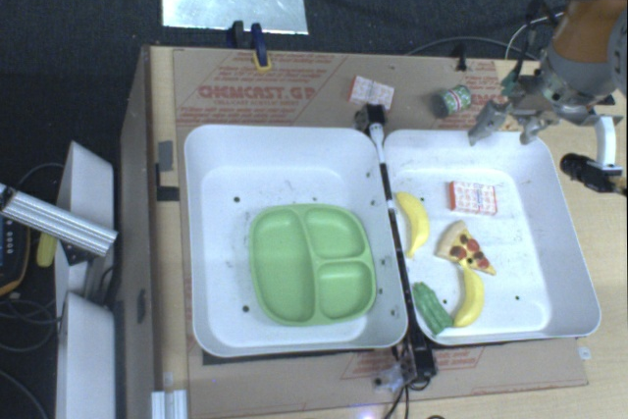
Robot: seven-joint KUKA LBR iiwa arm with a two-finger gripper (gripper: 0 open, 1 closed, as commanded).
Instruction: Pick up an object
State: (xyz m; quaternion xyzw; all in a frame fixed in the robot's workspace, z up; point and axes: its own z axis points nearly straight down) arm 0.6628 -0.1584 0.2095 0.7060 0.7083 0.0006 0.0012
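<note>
My gripper (pixel 509 125) hung at the upper right of the frame, over the far rim of the right bin (pixel 555 201), its two fingers spread apart with nothing between them and my arm cut off by the frame's right edge. Below it the bin's upper floor lay open, while the red-and-white packet (pixel 473 197), pizza slice (pixel 465 247), two bananas (pixel 414 222) and green piece (pixel 431 305) crowded its middle and lower left. The green piece sat hard against the bins' shared edge, too small to make out; the green divided tray (pixel 312 262) filled the left bin (pixel 211 167).

The divided plate (pixel 313 263) lies in the left bin (pixel 211 162). In the right bin (pixel 549 201), a pizza slice (pixel 464 248) sits centrally, with a card (pixel 473 197) at twelve o'clock and a banana (pixel 413 221) at nine.
</note>
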